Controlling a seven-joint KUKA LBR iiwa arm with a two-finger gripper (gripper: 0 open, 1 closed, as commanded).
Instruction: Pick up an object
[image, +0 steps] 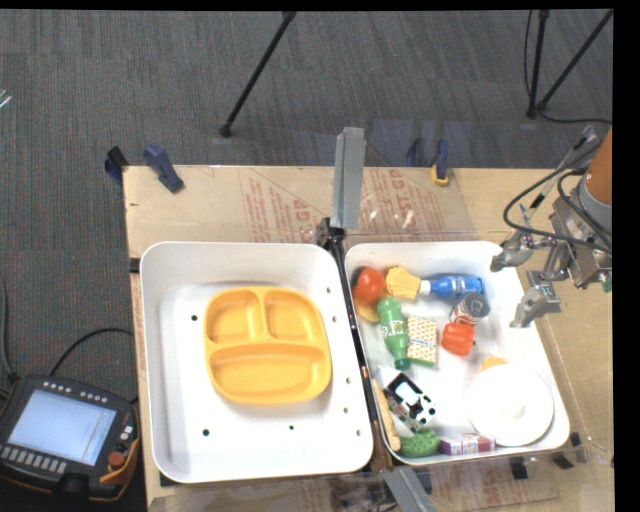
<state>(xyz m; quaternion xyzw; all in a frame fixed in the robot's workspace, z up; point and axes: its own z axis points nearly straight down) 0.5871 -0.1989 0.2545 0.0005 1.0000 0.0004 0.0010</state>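
The right bin (528, 338) holds several small objects: a red ball (368, 285), a yellow brush-like piece (403, 283), a blue bottle (455, 287), a green bottle (392, 330), a cracker box (423, 340), an orange cup (458, 338), a silver can (476, 306) and a white round lid (510, 405). My gripper (520, 278) hangs over the bin's upper right edge, to the right of the blue bottle. It is open, its two fingers spread with nothing between them.
The left bin (165, 330) holds a yellow divided tray (268, 343). A black-and-white toy (412, 402), a green piece (420, 443) and a pink-and-white box (465, 443) lie along the right bin's front. A grey upright post (348, 185) stands behind the bins. Cables hang by the wrist.
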